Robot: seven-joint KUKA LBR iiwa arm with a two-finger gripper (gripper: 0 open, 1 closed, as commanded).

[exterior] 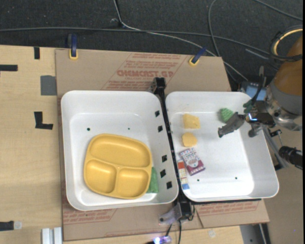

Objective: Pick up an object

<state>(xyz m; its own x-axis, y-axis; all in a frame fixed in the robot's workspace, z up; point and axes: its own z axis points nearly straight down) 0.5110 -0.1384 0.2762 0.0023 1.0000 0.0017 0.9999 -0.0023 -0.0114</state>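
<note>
Camera view is showing my gripper (234, 127) hovering over the right bin (259, 189), partly hiding the green object (225, 114); I cannot tell my grip.

The arm (290, 80) is cut off by the right edge, so little beyond its wrist shows, and the gripper (229, 128) over the right bin (259, 187) is too dark and small to tell how its fingers stand. A green object (153, 181) in the left bin (71, 116) is mostly hidden under the near right edge of the yellow tray (117, 165). The printing on the small packet (191, 161) in the right bin is too small to read.
</note>
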